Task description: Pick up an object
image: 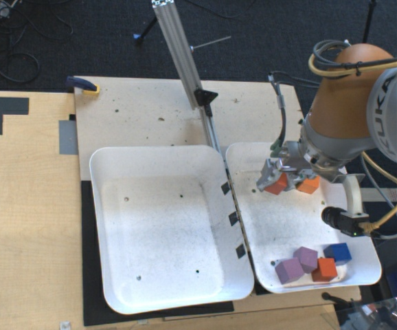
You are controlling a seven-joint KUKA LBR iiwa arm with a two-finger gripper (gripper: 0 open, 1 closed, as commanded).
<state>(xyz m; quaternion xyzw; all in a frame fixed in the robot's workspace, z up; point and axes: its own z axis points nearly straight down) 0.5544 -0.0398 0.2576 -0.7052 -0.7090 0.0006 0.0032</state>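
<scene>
the arm reached in over the right bin; its gripper pinched a red-orange block between its fingers

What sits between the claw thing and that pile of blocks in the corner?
In the camera view, just bare white floor of the right bin lies between the tool and the block cluster.

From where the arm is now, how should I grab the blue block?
Take the blue block from above, across its left and right faces. Its back stands clear, but an orange block crowds its front-left corner and the bin wall runs near its right.
</scene>
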